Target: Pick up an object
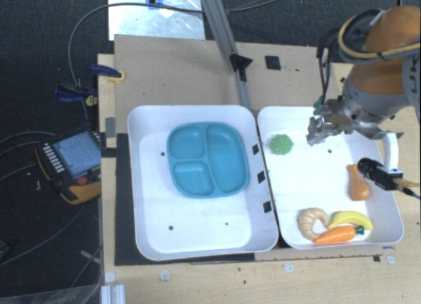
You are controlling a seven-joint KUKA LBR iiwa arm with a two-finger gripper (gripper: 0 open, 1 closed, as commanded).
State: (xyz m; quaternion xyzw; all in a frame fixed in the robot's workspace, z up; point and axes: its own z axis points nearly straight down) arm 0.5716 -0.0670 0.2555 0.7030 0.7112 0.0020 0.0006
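Two shallow white bins are seen side by side on the bench, and the arm [381, 52] is reached in from the right over the right bin [289, 184]. The gripper [318, 131] is positioned above the upper part of that bin, just to the right of a small green bumpy ball [281, 144], which is left lying apart from it near the bin's upper left corner; nothing is seen held, and whether the gripper is spread or pressed together cannot be told from this angle. An orange-brown pear-shaped piece [358, 184] is found at the right side. Along the near edge, a beige croissant-like piece [310, 220], an orange carrot [335, 234] and a yellow banana [351, 219] are clustered, touching one another. In the left bin [148, 230], a blue divided plate [208, 159] is seen lying flat.
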